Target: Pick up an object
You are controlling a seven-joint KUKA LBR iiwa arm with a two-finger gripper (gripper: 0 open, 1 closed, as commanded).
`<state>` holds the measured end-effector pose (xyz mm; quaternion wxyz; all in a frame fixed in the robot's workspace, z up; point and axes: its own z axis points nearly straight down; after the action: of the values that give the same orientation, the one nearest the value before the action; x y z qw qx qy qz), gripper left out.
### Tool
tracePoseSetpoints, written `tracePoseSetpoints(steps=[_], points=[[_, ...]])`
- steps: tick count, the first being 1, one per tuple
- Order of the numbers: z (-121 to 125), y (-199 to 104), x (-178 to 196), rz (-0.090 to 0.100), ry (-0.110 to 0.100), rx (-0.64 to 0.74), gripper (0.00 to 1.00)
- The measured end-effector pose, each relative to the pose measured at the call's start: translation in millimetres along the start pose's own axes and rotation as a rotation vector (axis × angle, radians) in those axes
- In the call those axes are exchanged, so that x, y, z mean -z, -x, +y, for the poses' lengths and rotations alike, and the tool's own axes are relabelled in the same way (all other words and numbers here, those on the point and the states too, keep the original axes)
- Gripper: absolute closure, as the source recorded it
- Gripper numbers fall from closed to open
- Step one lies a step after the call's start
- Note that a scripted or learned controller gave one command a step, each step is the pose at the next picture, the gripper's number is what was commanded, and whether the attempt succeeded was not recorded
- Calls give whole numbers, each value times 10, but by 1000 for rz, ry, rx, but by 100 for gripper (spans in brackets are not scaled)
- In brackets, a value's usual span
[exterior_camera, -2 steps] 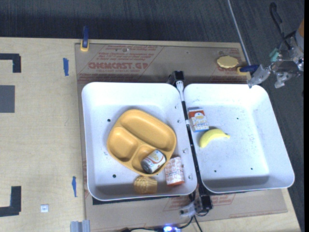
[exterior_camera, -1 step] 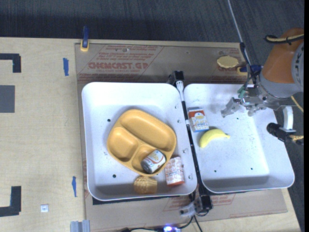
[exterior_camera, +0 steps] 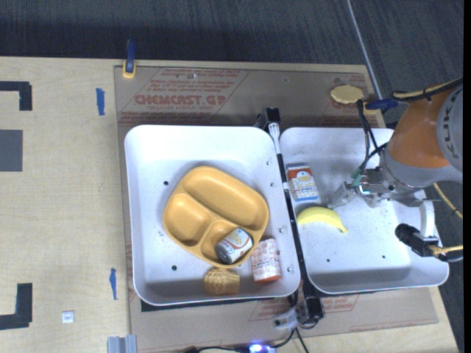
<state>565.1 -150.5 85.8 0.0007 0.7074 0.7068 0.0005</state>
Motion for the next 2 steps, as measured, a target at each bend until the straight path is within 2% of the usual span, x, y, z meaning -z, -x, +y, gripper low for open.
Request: tracePoseSetpoints(steps=[1,2], points=[[-292,-530,4,1,2,2,0],[-166,-549,3,-1,2,1,0]])
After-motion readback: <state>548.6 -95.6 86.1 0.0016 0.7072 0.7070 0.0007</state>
